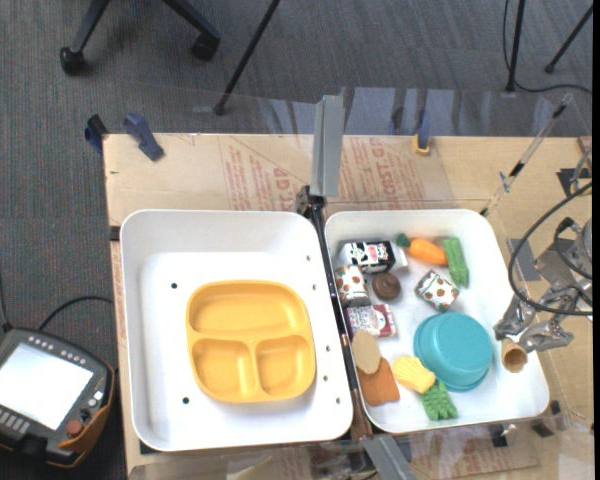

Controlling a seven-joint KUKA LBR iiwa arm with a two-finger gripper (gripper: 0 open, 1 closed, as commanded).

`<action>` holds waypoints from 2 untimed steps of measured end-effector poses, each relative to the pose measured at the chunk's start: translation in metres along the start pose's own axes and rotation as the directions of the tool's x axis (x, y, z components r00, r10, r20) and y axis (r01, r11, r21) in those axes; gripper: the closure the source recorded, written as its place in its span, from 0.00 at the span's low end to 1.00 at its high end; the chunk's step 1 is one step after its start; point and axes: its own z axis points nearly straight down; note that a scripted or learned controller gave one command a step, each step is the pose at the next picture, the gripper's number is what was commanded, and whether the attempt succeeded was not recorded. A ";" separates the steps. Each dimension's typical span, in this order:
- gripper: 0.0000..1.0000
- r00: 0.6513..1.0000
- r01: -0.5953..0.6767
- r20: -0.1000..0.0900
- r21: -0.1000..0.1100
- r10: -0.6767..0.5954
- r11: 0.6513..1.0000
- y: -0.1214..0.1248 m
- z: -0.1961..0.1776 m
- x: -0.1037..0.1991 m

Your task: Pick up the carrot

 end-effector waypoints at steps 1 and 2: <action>1.00 0.993 0.117 0.005 0.011 -0.117 0.993 0.001 -0.063 0.002; 1.00 0.943 0.334 0.000 -0.002 -0.334 0.943 0.002 0.056 0.005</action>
